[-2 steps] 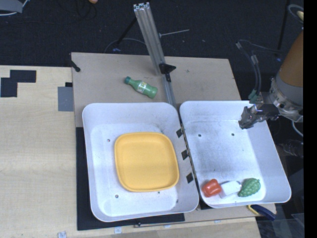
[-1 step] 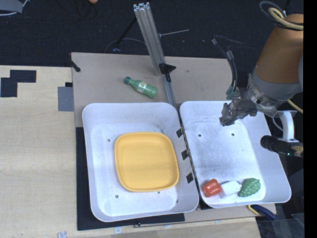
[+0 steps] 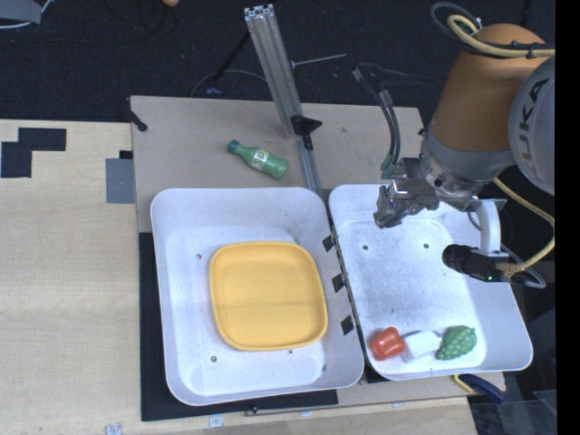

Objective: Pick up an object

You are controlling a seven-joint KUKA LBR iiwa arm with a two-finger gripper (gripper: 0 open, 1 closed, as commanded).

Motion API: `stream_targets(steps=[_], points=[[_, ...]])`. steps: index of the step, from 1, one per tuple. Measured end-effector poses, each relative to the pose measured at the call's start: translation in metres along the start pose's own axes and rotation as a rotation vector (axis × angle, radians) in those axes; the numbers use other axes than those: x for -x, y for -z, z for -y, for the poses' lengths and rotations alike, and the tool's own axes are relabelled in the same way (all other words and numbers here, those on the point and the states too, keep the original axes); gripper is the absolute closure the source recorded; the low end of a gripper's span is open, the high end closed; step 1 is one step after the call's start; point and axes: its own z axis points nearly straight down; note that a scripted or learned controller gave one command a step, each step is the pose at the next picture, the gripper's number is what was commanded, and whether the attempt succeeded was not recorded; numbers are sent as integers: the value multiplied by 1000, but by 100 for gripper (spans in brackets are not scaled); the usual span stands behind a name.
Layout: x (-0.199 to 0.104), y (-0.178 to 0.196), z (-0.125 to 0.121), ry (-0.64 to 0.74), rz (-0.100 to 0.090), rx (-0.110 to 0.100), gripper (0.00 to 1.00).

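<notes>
My gripper (image 3: 391,208) hangs over the far part of the right bin (image 3: 403,270), with nothing visible between its fingers. At that bin's near edge lie a red pepper-like piece (image 3: 388,343), a small white block (image 3: 421,344) and a green grape bunch (image 3: 456,342), side by side and well apart from the gripper. The left bin (image 3: 181,243) holds a square yellow plate (image 3: 267,294).
A green bottle (image 3: 258,159) lies on the bench behind the left bin. A slanted aluminium rail (image 3: 283,75) rises behind the bins. Black clips (image 3: 338,282) join the two bins. A black part of the arm's mount (image 3: 471,261) overhangs the right bin's right side.
</notes>
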Motion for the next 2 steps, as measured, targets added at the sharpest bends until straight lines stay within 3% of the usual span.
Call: stream_targets(steps=[2], points=[[-94, -27, -11, 0, 0, 0, 100]])
